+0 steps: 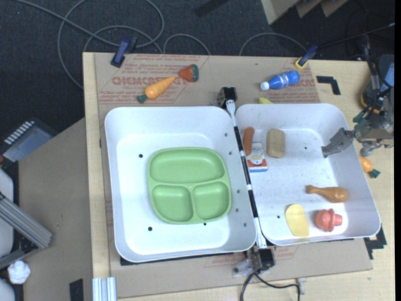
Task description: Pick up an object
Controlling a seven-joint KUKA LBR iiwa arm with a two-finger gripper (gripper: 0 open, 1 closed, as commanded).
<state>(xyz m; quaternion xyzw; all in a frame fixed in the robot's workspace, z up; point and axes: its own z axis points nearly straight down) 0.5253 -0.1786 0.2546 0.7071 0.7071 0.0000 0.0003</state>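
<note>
The right bin (351, 226) holds a brown drumstick (327, 193), a yellow piece (297, 220), a red toy (328, 219), a tan bread slice (276, 142), a reddish sausage (249, 138) and a small carton (257, 163). My gripper (337, 143) hangs at the bin's right rim, above and to the right of the drumstick. It touches none of the objects. The arm (376, 115) comes in from the right edge.
The left bin (125, 137) holds a green divided plate (188, 184). Behind the bins on the board lie a toy carrot (158, 86), a red-and-green toy (189, 73) and a blue bottle (281, 80). A small orange piece (368, 165) sits just outside the right rim.
</note>
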